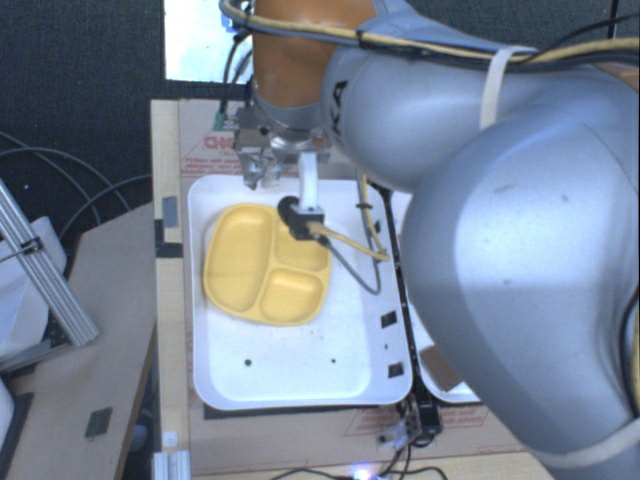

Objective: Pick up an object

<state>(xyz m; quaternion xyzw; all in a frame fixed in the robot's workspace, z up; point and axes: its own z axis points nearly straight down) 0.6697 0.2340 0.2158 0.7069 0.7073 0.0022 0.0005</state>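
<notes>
1. Yellow divided plate [266, 264] lying flat in the left bin [300, 378], toward its far half;
2. Tool [285, 173] hanging just above the plate's far rim;
3. Cannot tell how far open; nothing visibly gripped.

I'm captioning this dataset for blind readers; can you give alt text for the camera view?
A grey arm with an orange band reaches in from the right, its gripper poised over the far rim of a yellow divided plate lying in the left white bin.

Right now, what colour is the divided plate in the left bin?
Pale yellow; the divided plate shows plainly in the camera view, lying in the white bin.
</notes>
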